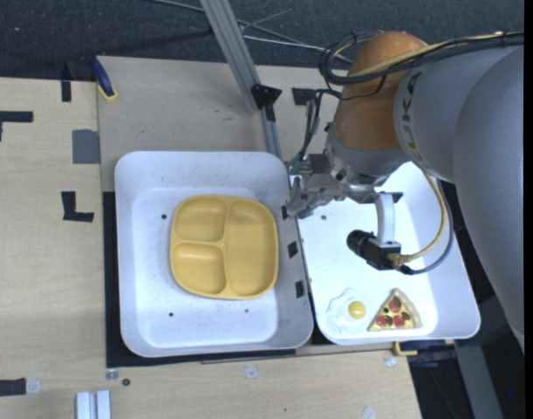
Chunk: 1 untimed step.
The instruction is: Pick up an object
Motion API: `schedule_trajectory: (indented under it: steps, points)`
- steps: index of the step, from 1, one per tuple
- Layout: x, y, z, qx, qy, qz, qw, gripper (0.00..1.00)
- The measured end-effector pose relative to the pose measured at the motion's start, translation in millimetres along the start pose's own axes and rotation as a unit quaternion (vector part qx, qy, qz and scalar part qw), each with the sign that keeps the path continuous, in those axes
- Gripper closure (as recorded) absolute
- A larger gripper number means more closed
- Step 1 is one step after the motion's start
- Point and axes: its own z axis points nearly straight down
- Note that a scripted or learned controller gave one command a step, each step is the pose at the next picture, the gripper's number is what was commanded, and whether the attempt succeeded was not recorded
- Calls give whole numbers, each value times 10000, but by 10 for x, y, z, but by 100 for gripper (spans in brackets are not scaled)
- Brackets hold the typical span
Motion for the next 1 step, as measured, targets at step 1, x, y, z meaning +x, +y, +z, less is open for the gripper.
schedule_trajectory:
  steps: [1]
  points:
    - [597,101,-66,-10,6,-7,10000,100]
